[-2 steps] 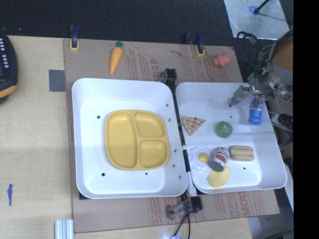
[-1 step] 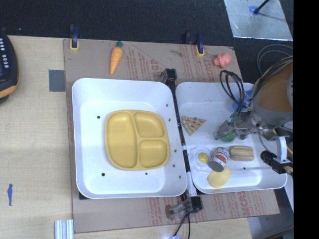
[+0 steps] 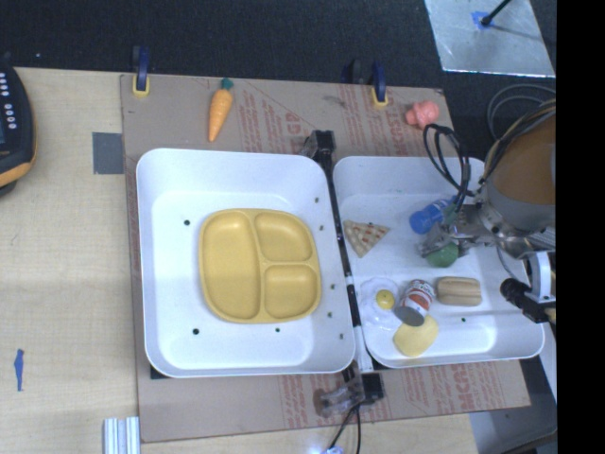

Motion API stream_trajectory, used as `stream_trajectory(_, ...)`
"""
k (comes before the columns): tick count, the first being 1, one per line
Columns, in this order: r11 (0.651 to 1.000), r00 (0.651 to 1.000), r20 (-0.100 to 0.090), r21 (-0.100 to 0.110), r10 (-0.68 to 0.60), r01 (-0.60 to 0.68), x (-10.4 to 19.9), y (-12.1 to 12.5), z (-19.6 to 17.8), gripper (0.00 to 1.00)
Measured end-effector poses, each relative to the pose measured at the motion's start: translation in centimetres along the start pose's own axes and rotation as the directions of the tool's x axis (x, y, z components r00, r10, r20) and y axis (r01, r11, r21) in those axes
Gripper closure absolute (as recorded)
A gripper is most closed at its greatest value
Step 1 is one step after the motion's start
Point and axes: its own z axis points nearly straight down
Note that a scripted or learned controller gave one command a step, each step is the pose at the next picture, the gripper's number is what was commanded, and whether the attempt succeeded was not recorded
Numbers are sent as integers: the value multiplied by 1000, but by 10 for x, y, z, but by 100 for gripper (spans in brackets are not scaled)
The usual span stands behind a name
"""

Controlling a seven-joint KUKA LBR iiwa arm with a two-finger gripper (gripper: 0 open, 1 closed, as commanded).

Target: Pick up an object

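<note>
Pale tabletop (image 3: 66, 253) carries two bins. At the right bin (image 3: 473, 348) the end effector (image 3: 442, 246) sits on a green toy (image 3: 444, 253) beside the blue cup (image 3: 427, 218); its grip cannot be told. Crowding may spoil the pick.

Pale wooden bench (image 3: 66, 282), dark floor (image 3: 236, 17), cardboard sheet (image 3: 284, 112)

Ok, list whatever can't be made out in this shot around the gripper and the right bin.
- Two-finger gripper, camera view: wrist and cables cover its fingers, so open or shut is unclear.
- Small green object: partly under the gripper; shape and any contact unclear.
- Blue plastic object: too blurred to identify.
- Grey arm: cut off by the right edge.
</note>
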Motion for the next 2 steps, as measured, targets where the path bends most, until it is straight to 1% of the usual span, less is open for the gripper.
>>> stream_trajectory(1,1000,1000,-3,1,-8,8,73,14,10,100)
stream_trajectory(2,1000,1000,-2,-7,-6,5,122,-2,-95,100)
